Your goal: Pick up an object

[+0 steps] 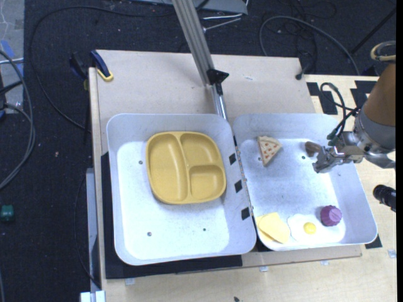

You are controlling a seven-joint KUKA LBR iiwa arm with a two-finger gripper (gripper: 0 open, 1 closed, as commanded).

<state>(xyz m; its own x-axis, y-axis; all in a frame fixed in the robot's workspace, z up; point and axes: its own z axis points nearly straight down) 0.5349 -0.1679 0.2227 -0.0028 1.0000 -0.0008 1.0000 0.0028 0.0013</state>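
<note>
Gripper [322, 162] hovers low at the right bin's [296, 197] far-right side with nothing visibly held and a spread I cannot tell, while 1 small brown object [312, 147] lies just beside it, toward the upper left.

In the right bin [352, 187], a tan pizza wedge [268, 150] is laid flat near the left wall; along the front, a yellow cheese slice [272, 227], a fried egg [306, 227] and a purple piece [330, 216] are ranged side by side; a brown piece [313, 147] is seen near the back.
</note>
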